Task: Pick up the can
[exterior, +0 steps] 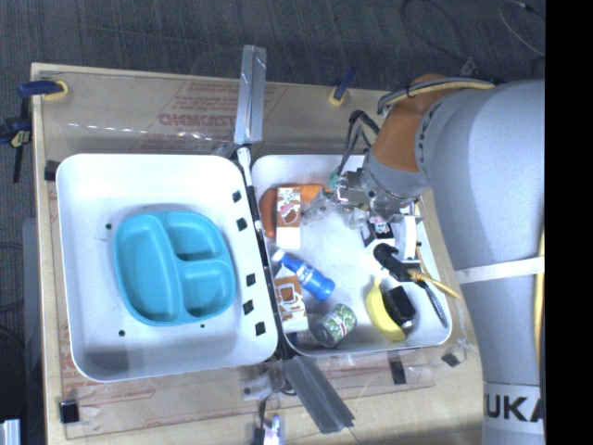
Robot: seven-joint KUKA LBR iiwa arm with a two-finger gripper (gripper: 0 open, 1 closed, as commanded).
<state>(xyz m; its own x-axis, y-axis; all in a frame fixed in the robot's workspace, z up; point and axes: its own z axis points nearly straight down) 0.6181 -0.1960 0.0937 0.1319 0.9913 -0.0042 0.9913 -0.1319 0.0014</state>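
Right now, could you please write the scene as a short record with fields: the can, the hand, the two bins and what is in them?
can: lying in right bin, near front wall
hand: over right bin's back part, apart from can
right bin: can, blue bottle, cartons, yellow item
left bin: blue tray
task state: can not yet grasped

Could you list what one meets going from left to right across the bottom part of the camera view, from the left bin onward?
Blue tray in the left bin → blue bottle → can → yellow object near the right bin's right wall.
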